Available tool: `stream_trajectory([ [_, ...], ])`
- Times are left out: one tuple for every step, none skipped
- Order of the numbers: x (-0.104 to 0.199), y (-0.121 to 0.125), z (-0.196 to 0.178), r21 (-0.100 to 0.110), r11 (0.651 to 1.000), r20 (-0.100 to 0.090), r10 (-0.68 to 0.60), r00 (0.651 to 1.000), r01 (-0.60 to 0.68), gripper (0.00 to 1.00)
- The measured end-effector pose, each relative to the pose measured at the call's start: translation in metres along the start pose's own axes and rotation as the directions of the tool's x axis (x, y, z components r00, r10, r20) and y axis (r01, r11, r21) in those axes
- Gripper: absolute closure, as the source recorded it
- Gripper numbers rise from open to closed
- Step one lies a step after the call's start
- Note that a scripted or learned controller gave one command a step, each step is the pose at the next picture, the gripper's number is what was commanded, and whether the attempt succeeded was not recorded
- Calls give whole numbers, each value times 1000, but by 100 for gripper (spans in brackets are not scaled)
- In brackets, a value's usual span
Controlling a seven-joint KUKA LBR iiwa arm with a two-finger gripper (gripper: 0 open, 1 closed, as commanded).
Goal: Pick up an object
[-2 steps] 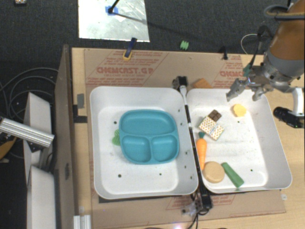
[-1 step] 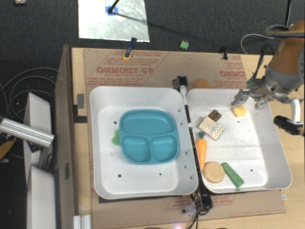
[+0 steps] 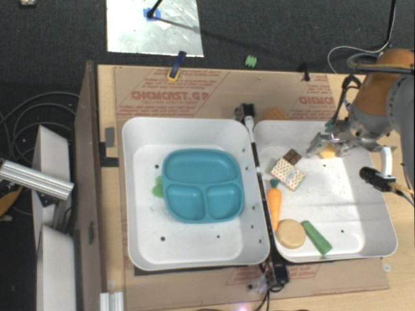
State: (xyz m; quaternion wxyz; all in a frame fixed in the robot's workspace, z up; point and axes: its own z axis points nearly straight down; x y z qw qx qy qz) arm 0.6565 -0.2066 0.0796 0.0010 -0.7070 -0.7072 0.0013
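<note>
Lower right, green block (image 3: 316,236) beside round tan piece (image 3: 290,232): light, rigid, best pinched across narrow sides; gripper (image 3: 332,143) upper right, finger state impossible to tell.

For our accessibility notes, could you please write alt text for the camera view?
A grey robot arm's gripper is low over the back of the right bin, which holds a carrot, a checkered block, a tan round piece and a green piece. The left bin holds a blue divided tray.
</note>
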Motion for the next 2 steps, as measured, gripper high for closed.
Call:
stream_trajectory([
  [10, 13, -6, -9, 1000, 1, -4, 1000, 4, 0],
  [10, 14, -18, -12, 1000, 3, -6, 1000, 6, 100],
])
